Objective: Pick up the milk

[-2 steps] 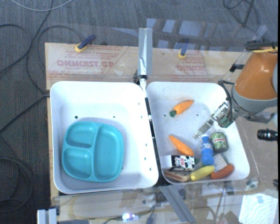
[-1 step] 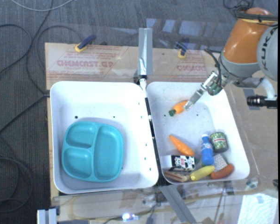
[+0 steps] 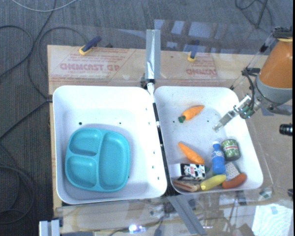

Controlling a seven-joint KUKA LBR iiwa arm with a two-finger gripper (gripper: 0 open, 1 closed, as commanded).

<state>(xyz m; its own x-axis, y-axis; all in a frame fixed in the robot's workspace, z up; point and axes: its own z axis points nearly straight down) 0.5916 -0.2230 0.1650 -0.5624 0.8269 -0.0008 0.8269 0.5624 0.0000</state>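
The cow-patterned milk lies apart from the jaws; their state is unclear.

This looks like a robotics lab rather than a home or a shop. A grey arm with an orange band reaches in over a tabletop covered by a brown protective sheet printed with a maker's name and held down with clamps. Two white bins sit side by side on it, one holding toy food, the other a teal divided plate. Loose cables trail across grey carpet all around the setup.
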